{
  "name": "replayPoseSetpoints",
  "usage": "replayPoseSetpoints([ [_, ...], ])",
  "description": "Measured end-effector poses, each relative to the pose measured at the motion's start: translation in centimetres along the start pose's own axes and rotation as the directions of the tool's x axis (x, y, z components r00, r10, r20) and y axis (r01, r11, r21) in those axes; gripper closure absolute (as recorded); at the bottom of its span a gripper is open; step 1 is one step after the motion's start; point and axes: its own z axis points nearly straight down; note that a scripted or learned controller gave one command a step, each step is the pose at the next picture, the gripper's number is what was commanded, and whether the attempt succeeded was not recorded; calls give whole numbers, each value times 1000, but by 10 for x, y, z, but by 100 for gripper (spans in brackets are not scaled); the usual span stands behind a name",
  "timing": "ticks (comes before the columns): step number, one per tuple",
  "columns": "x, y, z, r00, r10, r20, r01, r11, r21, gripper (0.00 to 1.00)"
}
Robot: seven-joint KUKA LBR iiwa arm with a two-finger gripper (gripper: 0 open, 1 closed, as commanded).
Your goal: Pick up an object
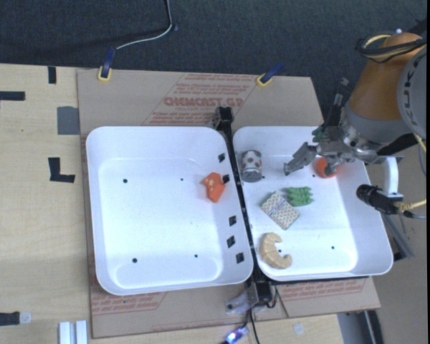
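- two shallow white bins side by side in the camera view: left bin (115, 192), right bin (344, 253), on a cardboard sheet (193, 99)
- left bin holds one item: an orange piece (213, 186) near its right wall
- right bin holds a small grey cylinder (251, 165) at its upper left, a green leafy piece (298, 196) mid-bin, a checkered block (280, 210) touching the green piece's lower left, and a tan croissant-shaped piece (274, 251) near the front wall
- a red-orange round object (322, 168) lies in the right bin's upper part, just under the arm's wrist and partly covered by it
- gripper (301, 162) low over the right bin, one dark finger (295, 160) slanting down-left beside the red-orange object; spread or pressed together cannot be told
- progress, as a judgement: nothing is seen between the fingers and every item rests on a bin floor, so the pick looks not yet done; closing on an object and lifting remain
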Motion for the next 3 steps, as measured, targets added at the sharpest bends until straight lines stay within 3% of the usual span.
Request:
replayPoseSetpoints([
  [1, 12, -15, 79, 1000, 0, -2, 0, 1000, 8, 0],
  [2, 11, -13, 64, 1000, -1, 0, 1, 1000, 1, 100],
  [3, 100, -22, 13, 1000, -9, -4, 9, 1000, -5, 100],
])
